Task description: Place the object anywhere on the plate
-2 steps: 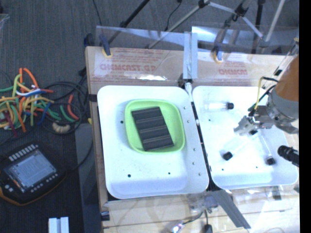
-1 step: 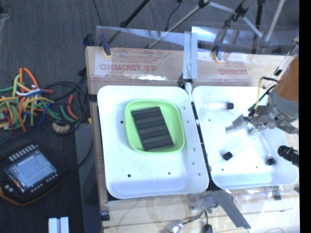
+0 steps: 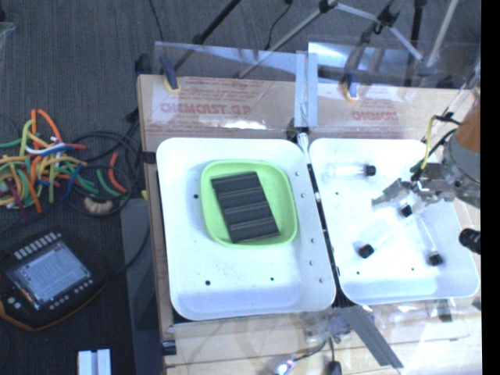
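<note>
Dark grey ribbed rectangular block [image 3: 246, 206] lies on green square plate [image 3: 212, 209] in left white bin [image 3: 187, 287]; gripper [image 3: 406, 190] over right bin [image 3: 453, 280], fingers' state undeterminable.

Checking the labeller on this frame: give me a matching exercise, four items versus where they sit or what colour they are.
Items:
1. green plate
2. dark ridged block
3. clear vials with black caps
4. gripper

Places:
A. lying on the plate
B. scattered in the right bin
C. in the left bin
D. over the right bin, reaching in from the right side

Pairs: 1-C, 2-A, 3-B, 4-D
</note>
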Tool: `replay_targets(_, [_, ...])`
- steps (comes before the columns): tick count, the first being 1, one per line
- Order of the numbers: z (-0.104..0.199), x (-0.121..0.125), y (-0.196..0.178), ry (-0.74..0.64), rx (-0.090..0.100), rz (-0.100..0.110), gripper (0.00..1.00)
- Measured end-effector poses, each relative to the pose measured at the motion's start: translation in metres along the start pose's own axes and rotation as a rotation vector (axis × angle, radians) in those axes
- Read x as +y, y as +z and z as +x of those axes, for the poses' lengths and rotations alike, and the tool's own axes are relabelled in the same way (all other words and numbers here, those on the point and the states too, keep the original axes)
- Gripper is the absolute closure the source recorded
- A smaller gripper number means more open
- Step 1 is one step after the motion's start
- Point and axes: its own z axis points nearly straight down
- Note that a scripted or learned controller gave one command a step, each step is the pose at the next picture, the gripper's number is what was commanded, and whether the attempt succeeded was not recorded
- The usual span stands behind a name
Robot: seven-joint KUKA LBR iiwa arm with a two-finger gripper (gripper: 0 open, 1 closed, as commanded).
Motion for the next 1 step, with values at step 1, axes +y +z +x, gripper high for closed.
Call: replay_targets(1, [0.0026,-0.0035,-0.0286,0.014,0.0,0.0,0.0])
